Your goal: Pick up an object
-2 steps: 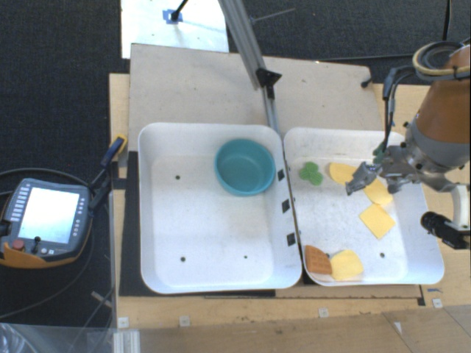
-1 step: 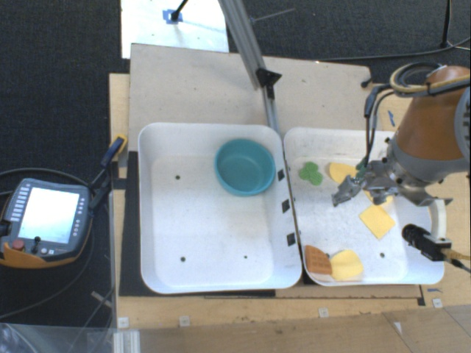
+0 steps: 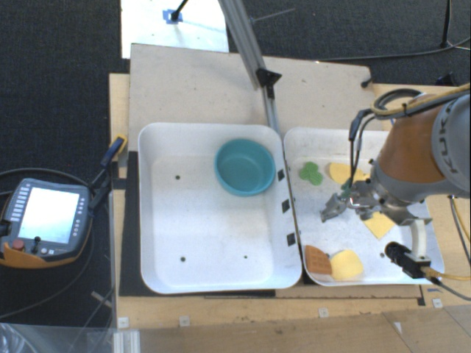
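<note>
Gripper (image 3: 333,207) sits low over the right bin (image 3: 316,142), near its middle; you can see nothing between the fingers, and whether they are spread or closed cannot be told. Candidate objects around it: green piece (image 3: 310,173) at 11 o'clock, yellow disc (image 3: 339,173) at 12, yellow wedge (image 3: 380,225) at 3, yellow lump (image 3: 346,265) and brown block (image 3: 317,259) at 6. Teal bowl (image 3: 245,166) lies in the left bin (image 3: 158,219).

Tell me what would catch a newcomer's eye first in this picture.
Probably the teal bowl, alone near the back right corner of the left bin. Next, the grey and orange arm reaching in from the right, its gripper low over the right bin among small pieces: a green one, yellow ones and a brown one.
</note>
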You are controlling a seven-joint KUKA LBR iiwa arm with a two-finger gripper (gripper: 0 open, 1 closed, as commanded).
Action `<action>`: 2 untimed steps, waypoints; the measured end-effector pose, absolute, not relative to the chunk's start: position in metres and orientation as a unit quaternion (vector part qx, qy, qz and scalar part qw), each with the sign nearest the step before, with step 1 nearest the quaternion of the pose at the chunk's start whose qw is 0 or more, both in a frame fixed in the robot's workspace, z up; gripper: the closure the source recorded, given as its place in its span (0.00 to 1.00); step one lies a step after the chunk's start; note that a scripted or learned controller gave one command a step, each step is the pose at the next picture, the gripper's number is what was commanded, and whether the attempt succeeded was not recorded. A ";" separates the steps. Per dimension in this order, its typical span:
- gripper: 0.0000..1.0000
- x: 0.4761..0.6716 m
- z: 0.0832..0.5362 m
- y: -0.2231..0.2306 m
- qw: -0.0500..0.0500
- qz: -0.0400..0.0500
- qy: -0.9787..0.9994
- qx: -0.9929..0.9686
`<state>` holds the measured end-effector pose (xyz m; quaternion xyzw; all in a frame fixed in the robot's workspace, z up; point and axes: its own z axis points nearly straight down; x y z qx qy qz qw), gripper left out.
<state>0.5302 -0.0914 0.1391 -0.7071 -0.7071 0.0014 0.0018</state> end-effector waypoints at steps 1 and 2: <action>0.00 0.529 0.088 -0.091 0.001 0.001 -0.707 -0.707; 1.00 0.531 0.101 -0.091 0.000 0.000 -0.707 -0.707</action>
